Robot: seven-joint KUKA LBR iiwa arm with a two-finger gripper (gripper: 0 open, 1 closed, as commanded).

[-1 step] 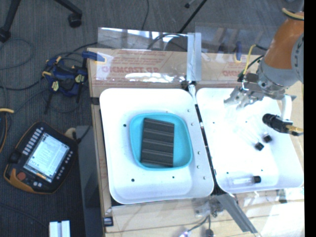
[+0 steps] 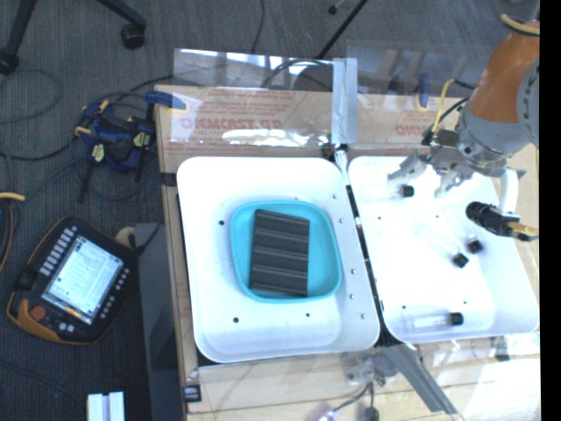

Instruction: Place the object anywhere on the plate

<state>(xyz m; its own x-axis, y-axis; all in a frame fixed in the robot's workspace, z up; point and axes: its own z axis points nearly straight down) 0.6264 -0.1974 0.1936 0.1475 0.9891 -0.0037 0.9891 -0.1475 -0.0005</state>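
A dark grey ribbed block (image 2: 280,251) lies flat in the middle of the blue plate (image 2: 240,244), which sits in the left white bin (image 2: 202,200). My gripper (image 2: 426,184) hovers over the far part of the right bin (image 2: 394,305), well to the right of the plate. Its fingers stand apart and open, with nothing between them. The grey and orange arm (image 2: 508,77) reaches in from the upper right.
Two small black pieces (image 2: 467,253) lie in the right bin near its right side. A clear tube with a black cap (image 2: 436,321) rests near that bin's front edge. A cardboard and tape wall (image 2: 263,121) stands behind the bins.
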